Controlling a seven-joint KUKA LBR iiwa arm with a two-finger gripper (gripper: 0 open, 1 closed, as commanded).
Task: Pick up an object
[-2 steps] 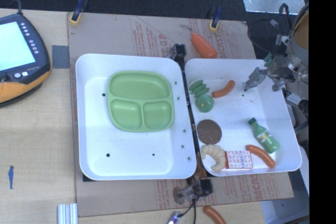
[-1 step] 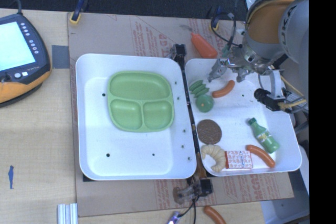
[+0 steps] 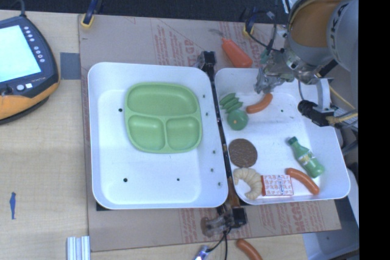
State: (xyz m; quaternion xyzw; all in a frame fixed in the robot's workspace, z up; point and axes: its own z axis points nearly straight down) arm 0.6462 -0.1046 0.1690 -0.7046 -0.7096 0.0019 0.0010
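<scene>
Claw (image 3: 266, 83) sits low over the far end of the right bin (image 3: 341, 149), right on top of a small orange sausage (image 3: 261, 103); whether it's released or clenched, can't tell from this angle, and nothing reads as held. Sausage lies on the bin floor just below/left of the claw tip as seen here, long axis running diagonal, its upper-right end nearest the claw and poss. touching it. That's prob. the target: the claw would need to line up across that diagonal. Just beside it to the left: green slices (image 3: 231, 101) and a green round veg (image 3: 238, 120). Further toward the near end: brown disc (image 3: 242, 152), croissant (image 3: 247, 178), red-white packet (image 3: 276, 185), another sausage (image 3: 303, 181), green bottle (image 3: 306, 158). Left bin (image 3: 103, 179) holds a green divided tray (image 3: 164, 117). Both bins rest on cardboard sheeting (image 3: 177, 36) over a pale wood surface (image 3: 42, 167); a carrot (image 3: 236, 53) lies on the cardboard beyond the right bin, a teach pendant (image 3: 24, 64) at far left, dark floor beyond.
</scene>
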